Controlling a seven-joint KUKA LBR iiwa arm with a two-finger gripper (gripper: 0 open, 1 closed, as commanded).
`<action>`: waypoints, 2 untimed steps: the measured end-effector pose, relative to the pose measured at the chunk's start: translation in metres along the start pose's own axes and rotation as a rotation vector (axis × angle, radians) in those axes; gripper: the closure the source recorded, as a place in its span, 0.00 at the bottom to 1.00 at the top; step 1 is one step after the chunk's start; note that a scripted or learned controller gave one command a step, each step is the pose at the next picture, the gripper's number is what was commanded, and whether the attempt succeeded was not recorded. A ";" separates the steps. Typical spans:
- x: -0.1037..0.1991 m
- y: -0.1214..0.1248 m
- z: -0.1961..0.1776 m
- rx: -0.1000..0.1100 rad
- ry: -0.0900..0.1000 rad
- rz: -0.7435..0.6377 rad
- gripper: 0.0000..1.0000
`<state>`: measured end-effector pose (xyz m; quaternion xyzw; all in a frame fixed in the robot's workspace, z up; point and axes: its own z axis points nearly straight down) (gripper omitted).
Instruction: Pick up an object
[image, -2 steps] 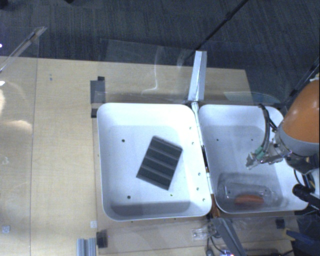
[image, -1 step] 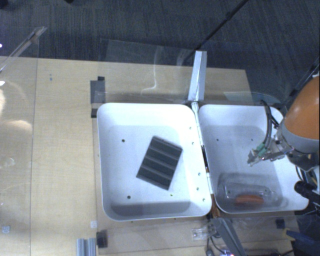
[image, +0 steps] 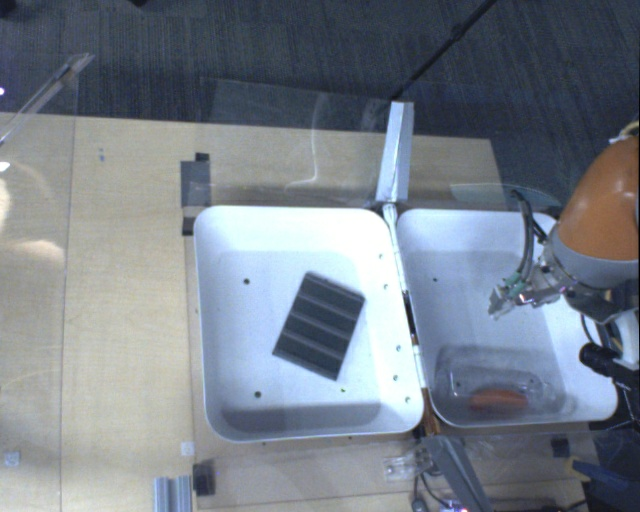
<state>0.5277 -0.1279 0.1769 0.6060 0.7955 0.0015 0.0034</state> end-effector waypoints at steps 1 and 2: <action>0.000 0.000 0.000 0.000 0.000 0.000 0.00; 0.019 0.056 -0.187 -0.012 -0.006 -0.025 0.00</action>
